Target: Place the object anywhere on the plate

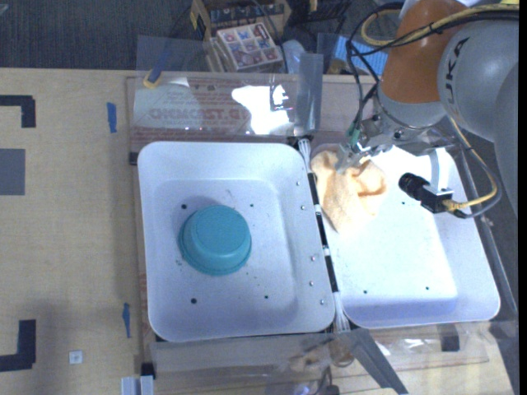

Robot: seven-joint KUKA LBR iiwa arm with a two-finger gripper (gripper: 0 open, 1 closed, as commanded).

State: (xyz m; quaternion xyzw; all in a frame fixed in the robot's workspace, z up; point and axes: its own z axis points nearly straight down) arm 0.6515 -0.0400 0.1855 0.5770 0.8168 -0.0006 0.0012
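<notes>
Closest to me is the arm (461,48), grey with its orange band, reaching in from the right over the right bin (412,278); I take that bin's left wall as my landmark. Just right of that wall, toward its far end, lies the object (350,194): a pale yellow-orange cloth, soft and crumpled, its folds blown out by glare so I can't read the weave; its long axis runs roughly along the wall, far to near. My gripper (356,148) sits at the cloth's far end, right over or on it; whether it is parted or closed I cannot tell, the tips are lost against the bright fabric, and I see nothing that proves a hold.

The plate (216,239) is across the wall, well to its left, in the middle of the left bin (165,179); from here it reads as a round teal disc with a raised, smooth, likely plastic rim, possibly upside down.

So the move turns on this, I judge: cloth directly below the gripper, plate well off to the left and nearer the camera; a limp thing like that may drape and drag on the wall between the bins.
</notes>
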